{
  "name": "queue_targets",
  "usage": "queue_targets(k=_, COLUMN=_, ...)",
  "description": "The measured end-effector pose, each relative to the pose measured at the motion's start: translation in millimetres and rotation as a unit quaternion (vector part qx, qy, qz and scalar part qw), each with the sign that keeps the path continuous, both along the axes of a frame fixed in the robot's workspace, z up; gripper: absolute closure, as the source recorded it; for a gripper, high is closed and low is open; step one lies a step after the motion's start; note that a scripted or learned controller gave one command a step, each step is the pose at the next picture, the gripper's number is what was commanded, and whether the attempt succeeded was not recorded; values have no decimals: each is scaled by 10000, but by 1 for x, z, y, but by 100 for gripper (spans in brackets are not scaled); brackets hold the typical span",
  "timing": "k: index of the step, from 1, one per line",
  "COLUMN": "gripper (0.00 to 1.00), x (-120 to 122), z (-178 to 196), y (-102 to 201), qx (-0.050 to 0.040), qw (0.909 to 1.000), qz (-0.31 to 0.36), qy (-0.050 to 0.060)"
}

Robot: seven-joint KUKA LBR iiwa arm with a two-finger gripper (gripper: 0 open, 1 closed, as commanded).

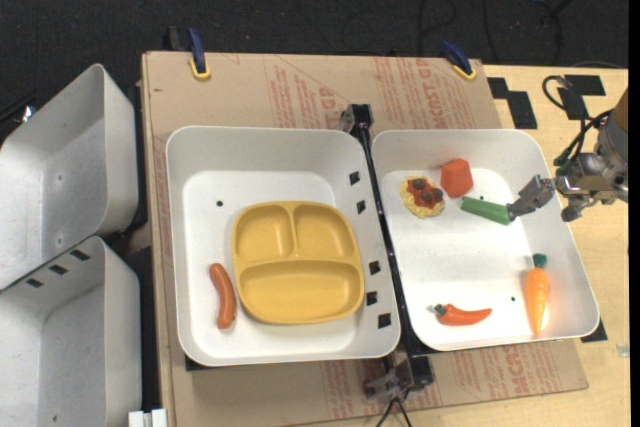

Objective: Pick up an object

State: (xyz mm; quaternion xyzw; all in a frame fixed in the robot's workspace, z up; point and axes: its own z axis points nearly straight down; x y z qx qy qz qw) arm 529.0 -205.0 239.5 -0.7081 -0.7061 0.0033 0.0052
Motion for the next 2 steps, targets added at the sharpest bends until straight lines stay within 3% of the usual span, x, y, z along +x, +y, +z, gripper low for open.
queue_targets(k=1, gripper=0, x=3, z=6, y=0, qx=-16, qw=10000, qz=17, qy=-58)
queue_targets(k=2, gripper=0, x=0, z=-47, y=11, qx=-3, qw=10000, qz=13, qy=-33)
